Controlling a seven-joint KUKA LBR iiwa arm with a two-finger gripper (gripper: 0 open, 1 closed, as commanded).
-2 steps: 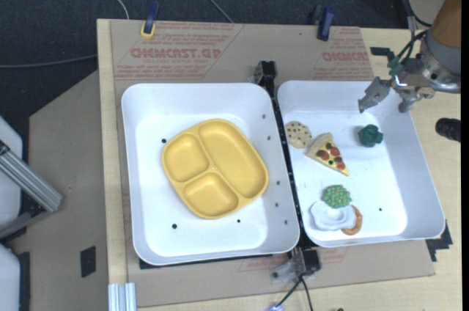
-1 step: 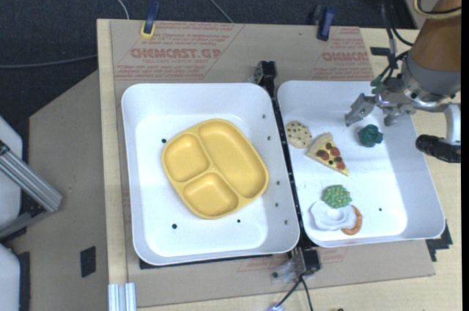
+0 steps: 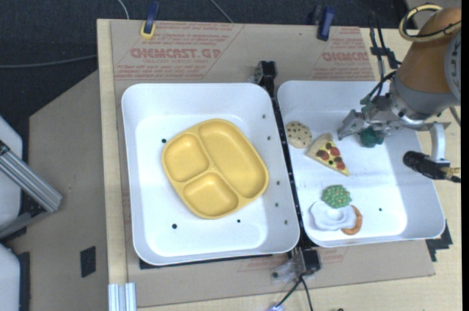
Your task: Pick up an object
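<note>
Starting at the right bin's (image 3: 418,229) front edge: a white cup with broccoli (image 3: 335,196) and a pretzel. Mid-bin lies the pizza slice (image 3: 327,154), the cookie (image 3: 298,133) by the left wall. Farther back, the gripper (image 3: 364,127) hangs over a small green toy (image 3: 371,136) near the right edge; whether it's open or closed, I cannot tell. That toy looks light and rigid, probably slippery — pinch across its middle.

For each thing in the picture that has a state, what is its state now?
Yellow divided plate: lies flat in the left bin, compartments bare.
Cookie: flat in the right bin.
Pizza slice: flat beside the cookie.
Broccoli: resting on a white piece.
Gripper: low over the right bin, at a dark green object; grasp unclear.
</note>
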